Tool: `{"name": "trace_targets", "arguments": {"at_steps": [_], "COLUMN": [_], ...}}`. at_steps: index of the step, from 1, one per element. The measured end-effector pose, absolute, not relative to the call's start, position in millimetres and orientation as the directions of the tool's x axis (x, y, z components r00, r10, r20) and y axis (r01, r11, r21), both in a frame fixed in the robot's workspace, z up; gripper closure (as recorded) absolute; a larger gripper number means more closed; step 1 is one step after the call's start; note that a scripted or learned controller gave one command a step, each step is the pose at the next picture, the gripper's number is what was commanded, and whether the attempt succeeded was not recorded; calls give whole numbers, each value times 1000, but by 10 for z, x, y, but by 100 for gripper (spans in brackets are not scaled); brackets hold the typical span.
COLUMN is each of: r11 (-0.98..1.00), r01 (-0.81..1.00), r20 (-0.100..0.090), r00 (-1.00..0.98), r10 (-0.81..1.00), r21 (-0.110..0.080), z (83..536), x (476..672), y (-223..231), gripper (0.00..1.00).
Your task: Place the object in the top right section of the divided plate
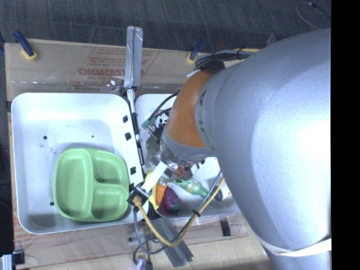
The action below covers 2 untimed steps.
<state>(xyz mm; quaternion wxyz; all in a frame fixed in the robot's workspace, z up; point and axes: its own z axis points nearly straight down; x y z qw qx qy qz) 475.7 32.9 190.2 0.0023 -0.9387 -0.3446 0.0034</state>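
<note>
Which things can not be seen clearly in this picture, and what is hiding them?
- Tool, camera view: wrist and cables cover it; its fingers cannot be judged.
- Right bin: the arm covers most of it.
- Purple object and orange object in the right bin: partly covered, too small to identify.
- Green divided plate in the left bin: fully visible, nothing lying in its sections.

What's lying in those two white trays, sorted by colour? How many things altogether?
Green: 2, the divided plate and a pale green item
Orange: 1, small piece
Purple: 1, rounded item
Total: 4 visible; the arm may hide more.
</note>
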Motion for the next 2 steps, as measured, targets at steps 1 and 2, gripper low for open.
{"name": "trace_targets", "arguments": {"at_steps": [1, 2], "r11": [-774, -774], "r01": [633, 633], "r20": [-4, -4], "r00": [774, 774], "r10": [633, 633], "r21": [-4, -4], "z": [1904, 1904], "x": [4752, 4752], "y": [932, 930], "gripper": [100, 0]}}
